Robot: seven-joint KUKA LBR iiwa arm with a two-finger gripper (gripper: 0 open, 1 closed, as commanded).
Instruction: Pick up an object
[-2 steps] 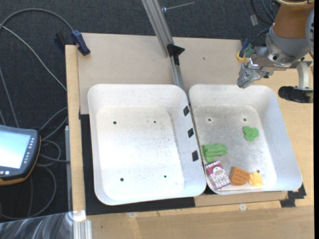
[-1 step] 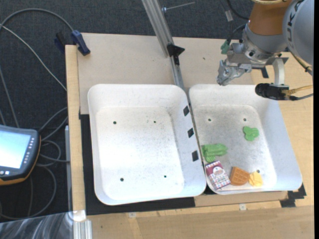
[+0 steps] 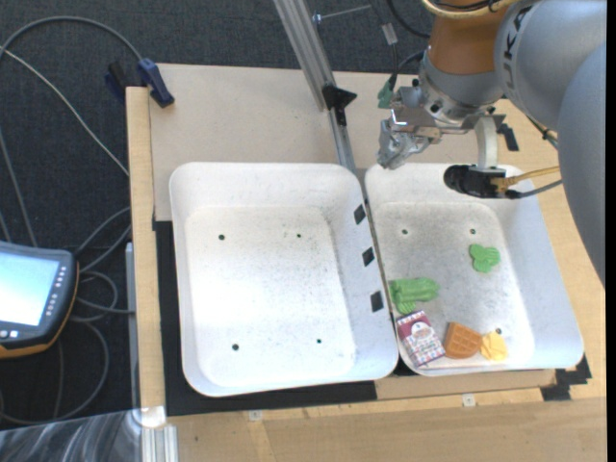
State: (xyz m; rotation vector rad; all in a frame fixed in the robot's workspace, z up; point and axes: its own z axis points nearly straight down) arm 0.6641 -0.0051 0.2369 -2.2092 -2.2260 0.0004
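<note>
I have the gripper (image 3: 393, 154) above the right bin's (image 3: 539, 258) far rim; I cannot tell its state. I judge this the approach: next I descend toward the toys, nearest the green blob (image 3: 484, 257).

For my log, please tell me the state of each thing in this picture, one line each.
gripper: raised over the right bin's far rim, nothing seen in it
green block: lying in right bin
green blob: lying in right bin
maroon packet: against near wall
orange piece: beside yellow piece
</note>
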